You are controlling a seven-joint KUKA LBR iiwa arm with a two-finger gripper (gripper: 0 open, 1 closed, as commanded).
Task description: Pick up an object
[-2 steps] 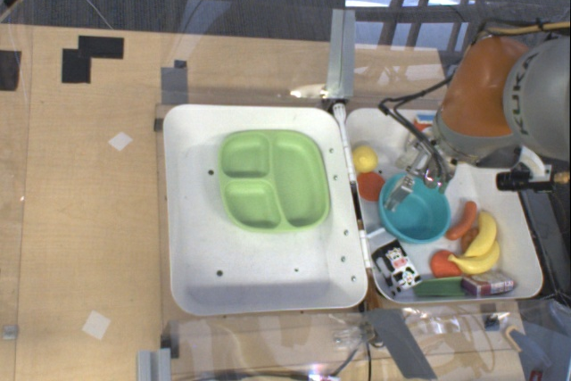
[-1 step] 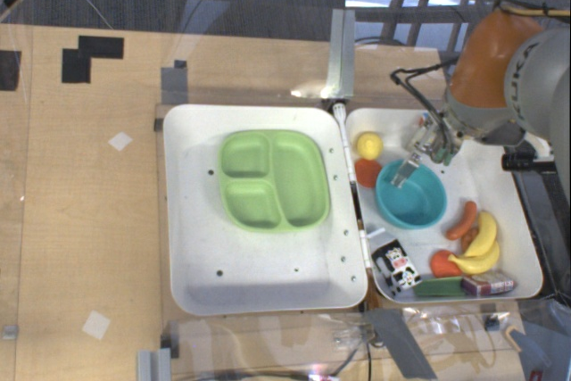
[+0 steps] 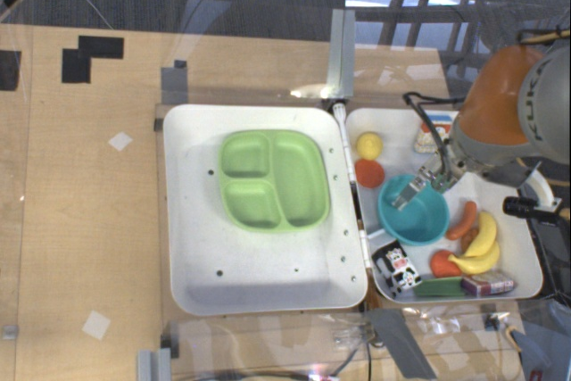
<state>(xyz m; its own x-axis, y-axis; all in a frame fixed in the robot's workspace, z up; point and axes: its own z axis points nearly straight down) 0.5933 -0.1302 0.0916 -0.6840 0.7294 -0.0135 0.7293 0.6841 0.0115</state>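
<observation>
My gripper (image 3: 406, 194) hangs over the teal bowl (image 3: 419, 219) in the right bin (image 3: 528, 281), its fingers reaching down from the arm at the right; nothing shows between them. Around the bowl lie a yellow lemon (image 3: 368, 144), a red-orange ball (image 3: 369, 172), a banana (image 3: 482, 244), a red pepper-like piece (image 3: 463, 219), a red tomato-like piece (image 3: 443, 262), a black-and-white box (image 3: 395, 267), a green strip (image 3: 437, 287) and a purple packet (image 3: 489, 285). A small white and red item (image 3: 428, 136) lies at the bin's back.
The left bin (image 3: 192, 272) holds a green divided plate (image 3: 272, 179). A metal post (image 3: 342, 49) stands at the back between the bins. The arm's orange band (image 3: 500, 98) looms over the right bin's back corner.
</observation>
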